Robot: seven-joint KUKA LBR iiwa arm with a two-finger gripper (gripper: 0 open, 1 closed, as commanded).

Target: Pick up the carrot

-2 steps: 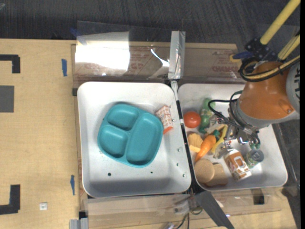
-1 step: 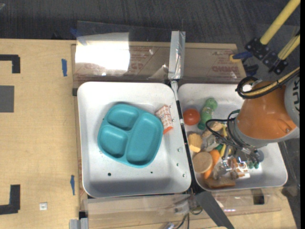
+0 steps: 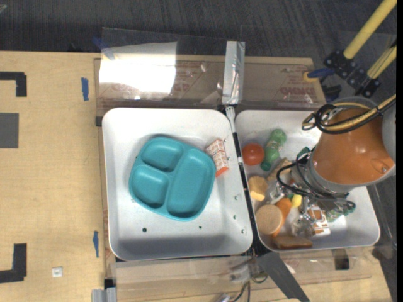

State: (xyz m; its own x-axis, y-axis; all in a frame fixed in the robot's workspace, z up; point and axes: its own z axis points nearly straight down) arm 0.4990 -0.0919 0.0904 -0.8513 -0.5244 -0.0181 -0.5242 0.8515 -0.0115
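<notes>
Arm: over right bin | jaws: state cannot be told | carrot: beside wrist, right bin | tray: left bin

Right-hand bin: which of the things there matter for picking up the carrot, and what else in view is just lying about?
In the job:
- orange piece, likely the carrot
- gripper, low over the pile
- right bin

Lying about:
- red tomato-like ball
- green item
- tan round piece
- teal divided plate, left bin
- small packet
</notes>
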